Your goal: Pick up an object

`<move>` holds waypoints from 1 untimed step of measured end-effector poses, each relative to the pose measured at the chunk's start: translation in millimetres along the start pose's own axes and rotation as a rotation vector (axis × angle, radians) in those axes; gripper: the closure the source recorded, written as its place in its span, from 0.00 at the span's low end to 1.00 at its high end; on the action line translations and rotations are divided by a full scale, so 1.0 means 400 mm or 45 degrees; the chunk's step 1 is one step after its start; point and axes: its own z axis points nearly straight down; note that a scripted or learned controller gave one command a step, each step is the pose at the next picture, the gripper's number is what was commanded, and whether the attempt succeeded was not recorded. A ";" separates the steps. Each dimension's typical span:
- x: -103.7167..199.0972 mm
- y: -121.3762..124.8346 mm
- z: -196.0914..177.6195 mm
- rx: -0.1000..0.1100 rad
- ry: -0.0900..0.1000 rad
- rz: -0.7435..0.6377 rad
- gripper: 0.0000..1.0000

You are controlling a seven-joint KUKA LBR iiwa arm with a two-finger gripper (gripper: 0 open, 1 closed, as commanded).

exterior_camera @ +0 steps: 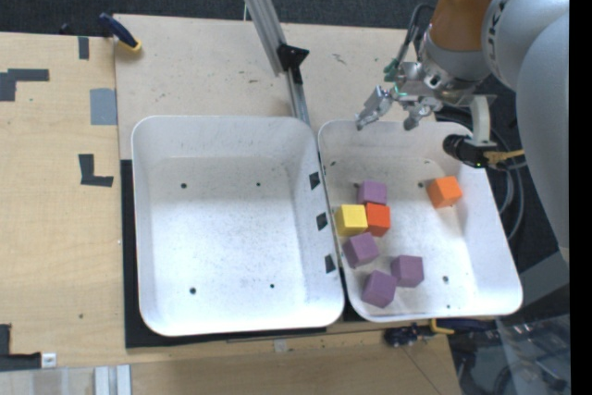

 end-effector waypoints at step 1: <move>0.000 -0.003 0.163 0.008 0.000 0.001 0.00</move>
